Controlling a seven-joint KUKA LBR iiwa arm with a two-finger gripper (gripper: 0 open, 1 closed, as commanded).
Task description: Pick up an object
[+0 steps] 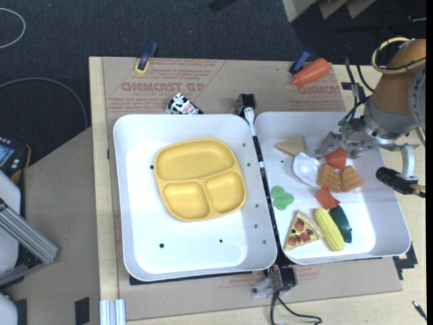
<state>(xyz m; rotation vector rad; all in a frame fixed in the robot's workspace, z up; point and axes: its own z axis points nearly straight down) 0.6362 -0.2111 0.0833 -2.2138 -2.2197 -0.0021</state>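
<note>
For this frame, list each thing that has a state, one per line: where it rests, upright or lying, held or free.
Yellow divided plate: lying flat in the left bin, compartments bare.
Pizza slice: lying flat in the right bin, free.
Corn cob: lying beside the pizza slice, free.
Green piece: lying by the right bin's left wall, free.
Red piece: just under the pincer; grip not discernible.
Orange clamp: on the bench, outside the bins.

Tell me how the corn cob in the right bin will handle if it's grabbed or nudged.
The corn cob looks like stiff, light toy plastic. Its rounded body would probably roll or slip in a grasp. It lies against the dark green piece, which may shift with it.
</note>
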